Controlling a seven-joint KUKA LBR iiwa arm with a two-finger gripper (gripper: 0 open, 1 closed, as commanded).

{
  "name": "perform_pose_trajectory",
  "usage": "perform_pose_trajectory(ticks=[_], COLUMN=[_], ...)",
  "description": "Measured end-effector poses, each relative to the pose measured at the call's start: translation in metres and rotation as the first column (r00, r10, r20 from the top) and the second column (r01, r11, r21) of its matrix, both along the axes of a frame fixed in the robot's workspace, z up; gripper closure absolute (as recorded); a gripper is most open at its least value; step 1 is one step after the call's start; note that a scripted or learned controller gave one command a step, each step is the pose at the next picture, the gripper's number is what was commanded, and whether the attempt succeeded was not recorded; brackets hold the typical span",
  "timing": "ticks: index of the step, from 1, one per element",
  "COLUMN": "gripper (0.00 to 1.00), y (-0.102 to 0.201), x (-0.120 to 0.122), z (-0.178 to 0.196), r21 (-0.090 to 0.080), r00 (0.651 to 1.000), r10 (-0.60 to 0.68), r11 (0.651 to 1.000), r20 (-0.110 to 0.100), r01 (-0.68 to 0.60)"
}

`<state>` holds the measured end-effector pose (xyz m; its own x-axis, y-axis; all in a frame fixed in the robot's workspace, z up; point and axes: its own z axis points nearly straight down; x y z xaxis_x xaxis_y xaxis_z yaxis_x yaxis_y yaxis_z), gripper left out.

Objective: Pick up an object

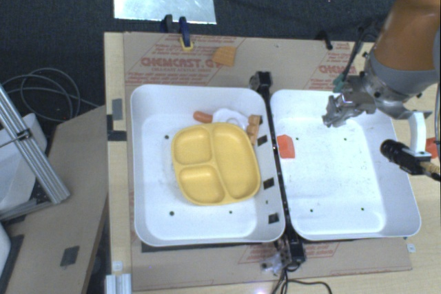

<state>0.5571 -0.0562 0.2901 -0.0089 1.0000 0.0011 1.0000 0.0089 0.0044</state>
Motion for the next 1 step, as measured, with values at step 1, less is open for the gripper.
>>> perform_pose_trajectory(ticks=[1], gripper=[1.0], y=[-0.029], x=[0.0089], z=[-0.0361], r21=[-0.002], r00=[1.0], r10=[-0.01], r11=[1.0], r20=[-0.005], r01=[0.01])
